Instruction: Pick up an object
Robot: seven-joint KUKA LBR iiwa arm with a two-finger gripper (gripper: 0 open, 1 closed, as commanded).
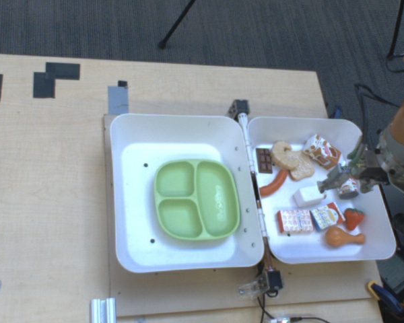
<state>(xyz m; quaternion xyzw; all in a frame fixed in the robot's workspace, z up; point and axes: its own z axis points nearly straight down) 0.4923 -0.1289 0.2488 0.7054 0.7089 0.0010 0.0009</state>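
Near edge of the frame, bottom centre: a small metal clamp with wires sits where the two bins meet, likely holding them in place.

Lower right, in the right-hand shallow white plastic bin, the toy food lies loose and scattered, probably dumped in as grasp targets: an orange plastic drumstick, smooth and glossy; a red strawberry-like piece just beside it; a flat red-and-white printed packet touching a smaller blue-and-yellow printed packet.

Mid-right: a plain white block, matte with boxy edges; a curved red-orange sausage piece; a dark brown chocolate slab against the divider; two tan bread-like slices, overlapping; a red-and-white wrapped snack toward the bin's upper right.

The two-finger gripper hangs at the right side of this bin, over the gap between the white block and the strawberry-like piece, dark metal links tilted in from the right. Fingers look parted, with nothing visibly between them. My guess is it is lining up on an item there; which one is unclear.

Centre-left: the left-hand white bin holds a pale green three-compartment plastic plate, smooth with rounded corners, lying flat.

Far: light wood bench with dark tape patches at upper left, then grey carpet.
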